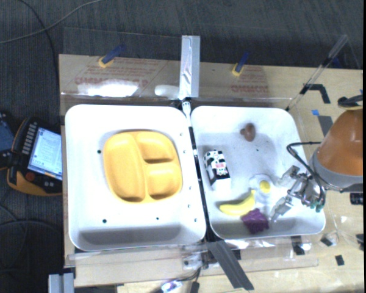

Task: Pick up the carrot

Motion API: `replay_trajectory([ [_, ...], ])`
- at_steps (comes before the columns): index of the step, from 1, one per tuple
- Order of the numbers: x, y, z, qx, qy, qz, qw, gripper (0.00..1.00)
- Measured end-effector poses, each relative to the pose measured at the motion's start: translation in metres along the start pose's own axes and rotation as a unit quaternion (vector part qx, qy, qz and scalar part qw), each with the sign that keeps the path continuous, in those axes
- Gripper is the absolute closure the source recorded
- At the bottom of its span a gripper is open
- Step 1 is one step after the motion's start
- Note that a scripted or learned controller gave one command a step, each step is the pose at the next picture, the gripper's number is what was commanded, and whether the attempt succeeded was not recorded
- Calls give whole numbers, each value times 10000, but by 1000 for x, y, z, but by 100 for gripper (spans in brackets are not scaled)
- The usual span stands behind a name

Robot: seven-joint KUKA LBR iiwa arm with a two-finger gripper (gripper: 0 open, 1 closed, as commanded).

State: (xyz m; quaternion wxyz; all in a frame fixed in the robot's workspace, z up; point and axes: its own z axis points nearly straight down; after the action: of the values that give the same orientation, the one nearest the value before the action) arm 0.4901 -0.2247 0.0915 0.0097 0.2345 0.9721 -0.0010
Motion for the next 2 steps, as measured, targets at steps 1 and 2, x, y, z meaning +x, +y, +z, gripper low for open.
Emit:
replay_trajectory([
  [1, -2, 2, -11, -24, -13, 0, 10000, 100],
  [2, -2, 2, -11, -22, -12, 0, 10000, 0],
])
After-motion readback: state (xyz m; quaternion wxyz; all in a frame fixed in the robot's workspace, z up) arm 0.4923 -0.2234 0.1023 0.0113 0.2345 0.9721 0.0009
